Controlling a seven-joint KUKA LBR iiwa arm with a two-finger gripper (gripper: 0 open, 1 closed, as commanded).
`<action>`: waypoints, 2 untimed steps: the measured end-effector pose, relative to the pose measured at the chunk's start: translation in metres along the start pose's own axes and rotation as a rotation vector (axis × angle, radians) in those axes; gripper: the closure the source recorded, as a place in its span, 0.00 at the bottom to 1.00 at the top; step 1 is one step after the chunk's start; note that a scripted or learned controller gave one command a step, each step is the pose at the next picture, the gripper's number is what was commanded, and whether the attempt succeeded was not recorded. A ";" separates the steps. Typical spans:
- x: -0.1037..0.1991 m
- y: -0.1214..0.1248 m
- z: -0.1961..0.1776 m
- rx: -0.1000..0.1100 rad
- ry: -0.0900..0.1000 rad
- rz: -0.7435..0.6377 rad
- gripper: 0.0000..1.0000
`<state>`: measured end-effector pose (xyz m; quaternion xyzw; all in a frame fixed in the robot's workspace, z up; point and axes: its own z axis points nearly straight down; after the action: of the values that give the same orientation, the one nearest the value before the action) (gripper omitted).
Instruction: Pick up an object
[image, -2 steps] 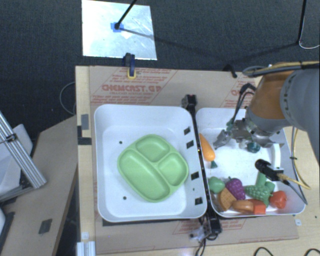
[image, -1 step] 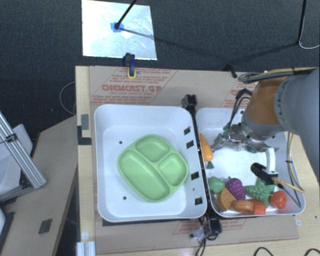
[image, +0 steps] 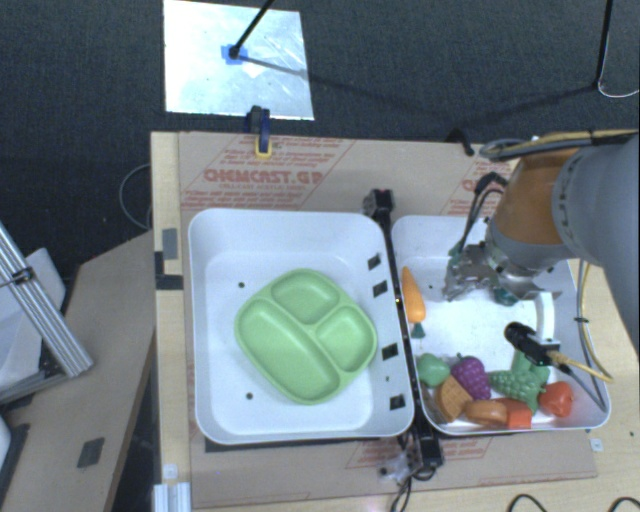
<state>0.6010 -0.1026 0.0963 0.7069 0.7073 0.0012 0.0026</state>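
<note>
My gripper (image: 468, 278) hangs over the back half of the right bin (image: 440, 238), above bare white floor. An orange carrot (image: 412, 295) lies against the bin's left wall, a short way to the gripper's left. Toy foods are heaped along the front: a green pepper (image: 432, 370), purple grapes (image: 470, 377), a leafy green piece (image: 520, 381), a red tomato (image: 556, 399), a brown bread piece (image: 453, 398) and an orange-red piece (image: 490, 410). None of them touches the gripper.
The left bin (image: 215, 250) holds a green divided plate (image: 305, 335) near its middle. Black clips (image: 380, 205) join the two bins along the shared wall. The grey arm with its orange band (image: 535, 205) covers the right bin's back right corner.
</note>
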 end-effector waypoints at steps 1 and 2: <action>-0.001 0.001 -0.065 -0.002 0.001 -0.003 1.00; -0.003 -0.004 -0.126 -0.002 0.001 -0.003 1.00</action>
<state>0.5959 -0.1049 0.2222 0.7057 0.7085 0.0023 0.0031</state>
